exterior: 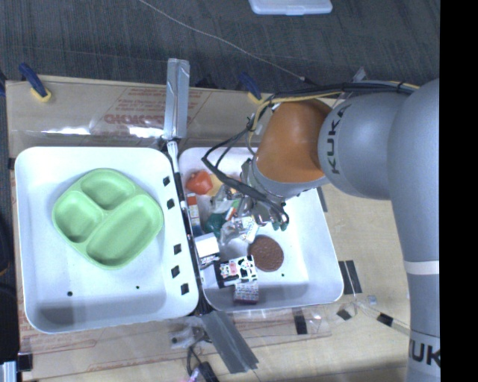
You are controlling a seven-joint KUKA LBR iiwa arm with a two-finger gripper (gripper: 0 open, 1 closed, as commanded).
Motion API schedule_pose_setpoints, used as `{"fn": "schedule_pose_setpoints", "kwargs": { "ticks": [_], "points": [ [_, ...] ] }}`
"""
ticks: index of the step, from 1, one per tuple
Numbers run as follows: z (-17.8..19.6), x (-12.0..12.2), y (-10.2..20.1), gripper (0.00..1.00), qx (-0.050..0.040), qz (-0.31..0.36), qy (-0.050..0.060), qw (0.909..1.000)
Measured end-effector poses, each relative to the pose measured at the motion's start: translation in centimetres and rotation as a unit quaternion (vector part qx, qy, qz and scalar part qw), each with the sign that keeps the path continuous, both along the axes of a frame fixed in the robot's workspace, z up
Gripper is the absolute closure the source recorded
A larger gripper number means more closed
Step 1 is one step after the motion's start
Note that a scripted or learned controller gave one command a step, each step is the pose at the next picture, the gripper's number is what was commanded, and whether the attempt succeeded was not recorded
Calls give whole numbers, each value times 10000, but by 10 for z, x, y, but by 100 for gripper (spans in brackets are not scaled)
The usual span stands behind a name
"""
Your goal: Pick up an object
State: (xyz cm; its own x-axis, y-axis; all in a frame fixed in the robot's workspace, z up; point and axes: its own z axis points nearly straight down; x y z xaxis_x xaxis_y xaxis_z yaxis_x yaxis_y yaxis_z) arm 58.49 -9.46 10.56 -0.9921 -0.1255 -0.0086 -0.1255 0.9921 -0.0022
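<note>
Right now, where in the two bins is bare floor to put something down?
The left bin has bare floor below and right of the green divided plate. In the right bin, a bare patch lies right of the brown disc. Its left side is crowded with small objects under the arm.

The bench (373, 224) bears two white bins side by side: left bin (30, 224), right bin (314, 239).

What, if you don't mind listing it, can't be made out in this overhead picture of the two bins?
- Gripper: camera view; the orange wrist band covers it from above, so its grasp is unclear.
- Cluttered items in the right bin beneath the wrist: partly hidden by the arm and cables.
- Small printed box: label too small to read.
- White object at top: cut off by the edge.
</note>
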Motion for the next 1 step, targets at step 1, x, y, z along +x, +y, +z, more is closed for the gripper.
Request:
{"fn": "schedule_pose_setpoints", "kwargs": {
  "ticks": [1],
  "points": [
    [88,2,-32,100,5,-1052,8,9944]
  ]
}}
